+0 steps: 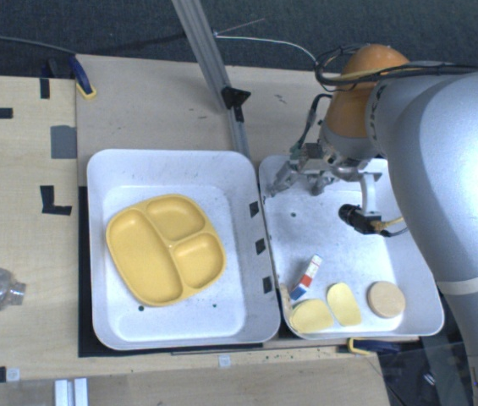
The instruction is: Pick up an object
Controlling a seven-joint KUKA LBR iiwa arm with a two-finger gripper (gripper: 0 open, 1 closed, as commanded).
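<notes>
The pincer (302,176) hangs over the far end of the right bin (408,324), close to the wall it shares with the left bin (103,252). I can see thin metal fingers pointing down and a bit to the left, but I cannot tell how far apart they are. Nothing sits between them, so the pincer holds nothing.

The things to pick up all lie at the other end of that bin, toward the camera from the pincer. The nearest one is a small tube (306,277), white with red and blue on it. It lies almost straight ahead of the pincer on the way to the near wall. Its long side is tilted, with the top end leaning to the right.

Past the tube, right by the near wall, sit three more things in a row. There is a yellow piece (310,315), another yellow piece (344,303) touching it, and a round tan disc (385,299) off to the right.

The big yellow tray (164,248) with three parts lies in the left bin, away to the left of the pincer.

The arm comes in from the right. Its fat grey body covers the right side of the bin, and the orange band (370,66) sits above the wrist. I think the pincer must slide toward the camera and then go down.
</notes>
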